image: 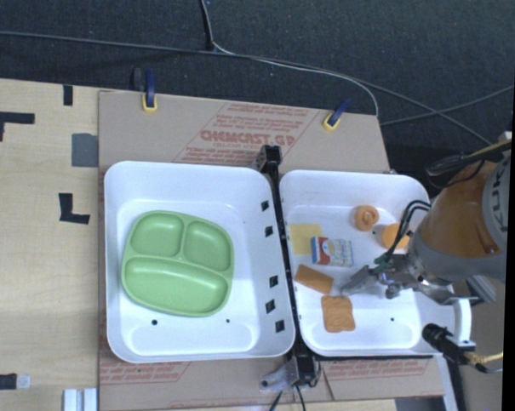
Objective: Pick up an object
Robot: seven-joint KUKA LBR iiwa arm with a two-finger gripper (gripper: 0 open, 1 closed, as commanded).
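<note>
The right bin holds several small food items: a yellow cheese slice, a small white and blue packet, an orange-brown block, a brown toast-like square, a small orange doughnut and an orange piece partly hidden by the arm. My gripper reaches in from the right, low over the bin floor, just right of the orange-brown block and above the toast square. Nothing shows between its fingers.
The left bin holds a green divided plate. A black divider runs between the bins. Both stand on a cardboard sheet held by yellow clamps. The arm's grey and orange body covers the right bin's right edge.
</note>
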